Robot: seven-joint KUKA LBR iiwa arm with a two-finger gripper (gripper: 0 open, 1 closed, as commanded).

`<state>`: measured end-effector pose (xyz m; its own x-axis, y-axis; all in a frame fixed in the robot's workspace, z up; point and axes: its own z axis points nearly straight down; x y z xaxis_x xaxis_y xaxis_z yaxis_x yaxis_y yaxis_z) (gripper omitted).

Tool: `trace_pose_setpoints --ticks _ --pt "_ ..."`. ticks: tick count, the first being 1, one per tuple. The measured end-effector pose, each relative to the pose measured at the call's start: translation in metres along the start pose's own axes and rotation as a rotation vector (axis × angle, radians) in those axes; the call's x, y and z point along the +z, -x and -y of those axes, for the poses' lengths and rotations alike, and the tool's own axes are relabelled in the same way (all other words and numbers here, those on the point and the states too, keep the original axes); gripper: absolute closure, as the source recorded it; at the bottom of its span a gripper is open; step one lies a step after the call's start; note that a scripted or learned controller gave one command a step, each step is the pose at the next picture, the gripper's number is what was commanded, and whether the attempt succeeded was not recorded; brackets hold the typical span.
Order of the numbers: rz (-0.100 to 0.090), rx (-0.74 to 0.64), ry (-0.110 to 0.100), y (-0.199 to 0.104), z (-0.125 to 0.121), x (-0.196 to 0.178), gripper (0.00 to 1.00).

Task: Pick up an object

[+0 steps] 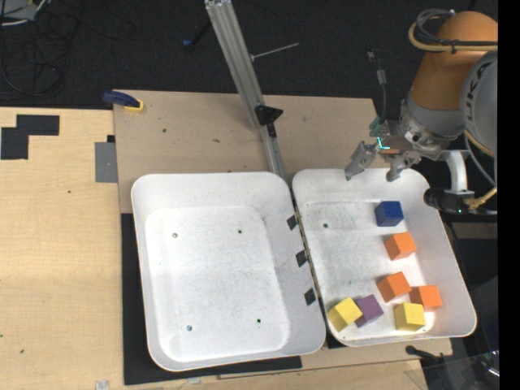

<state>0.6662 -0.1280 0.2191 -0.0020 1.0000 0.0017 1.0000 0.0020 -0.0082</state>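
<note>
the gripper [376,162] hangs over the far edge of the right bin [341,218], fingers spread apart with nothing between them. a blue cube [389,213] lies in that bin just nearer than the gripper, then orange cubes [399,244], a purple cube [370,308] and yellow cubes [344,312] toward the near edge.

The bench carried two white bins [162,193]. Cubes counted: one blue cube [389,213], three orange cubes [399,245], two yellow cubes [344,312], one purple cube [369,308].
</note>
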Motion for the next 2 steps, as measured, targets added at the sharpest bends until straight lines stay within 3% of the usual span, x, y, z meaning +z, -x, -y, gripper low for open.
trace_pose_setpoints --ticks 1,2 --pt "0.002 -0.003 0.005 0.0 -0.001 -0.003 0.0" --pt "0.0 0.0 0.0 -0.008 0.004 0.045 0.0"
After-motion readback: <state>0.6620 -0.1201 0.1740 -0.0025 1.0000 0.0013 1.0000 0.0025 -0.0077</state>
